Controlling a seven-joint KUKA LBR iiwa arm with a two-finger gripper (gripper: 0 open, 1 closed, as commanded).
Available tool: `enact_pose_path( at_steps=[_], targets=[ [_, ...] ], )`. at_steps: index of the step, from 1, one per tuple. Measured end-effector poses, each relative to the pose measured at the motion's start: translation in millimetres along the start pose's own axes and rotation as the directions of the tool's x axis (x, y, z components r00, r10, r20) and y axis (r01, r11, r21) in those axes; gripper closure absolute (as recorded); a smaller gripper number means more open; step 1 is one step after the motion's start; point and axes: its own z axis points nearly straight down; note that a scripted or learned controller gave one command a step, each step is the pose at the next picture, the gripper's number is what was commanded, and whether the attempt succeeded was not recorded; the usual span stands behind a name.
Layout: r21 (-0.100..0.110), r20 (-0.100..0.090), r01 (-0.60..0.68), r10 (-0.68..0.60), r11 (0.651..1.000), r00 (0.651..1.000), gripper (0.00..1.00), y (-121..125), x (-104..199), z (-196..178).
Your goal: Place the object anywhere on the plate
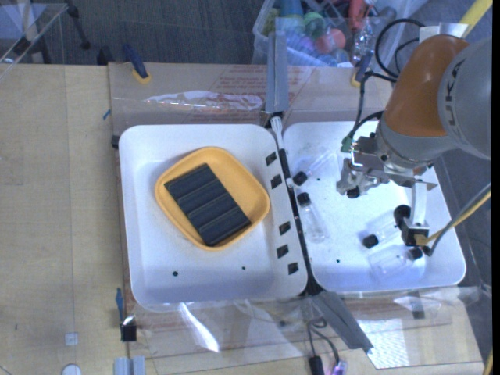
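Observation:
A yellow square plate (173, 176) lies tilted in the left bin (144, 272). A black ridged rectangular object (209, 204) rests flat on it and covers most of the plate's middle. My gripper (351, 184) hangs over the upper middle of the right bin (445, 268), well to the right of the plate. The grey arm with its orange band reaches in above it from the right. I see nothing held under the gripper.
The right bin holds several clear plastic pieces (313, 223) and small black parts (369, 241). A divider with black clips (283, 226) separates the two bins. A crate of colourful items (320, 14) stands behind the bench.

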Motion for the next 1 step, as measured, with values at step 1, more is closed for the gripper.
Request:
enact_pose_path(
  at_steps=[1],
  targets=[
    [-0.004,0.003,0.218,-0.218,0.976,0.976,1.0,39.8,44.3,-0.3]
  ],
)
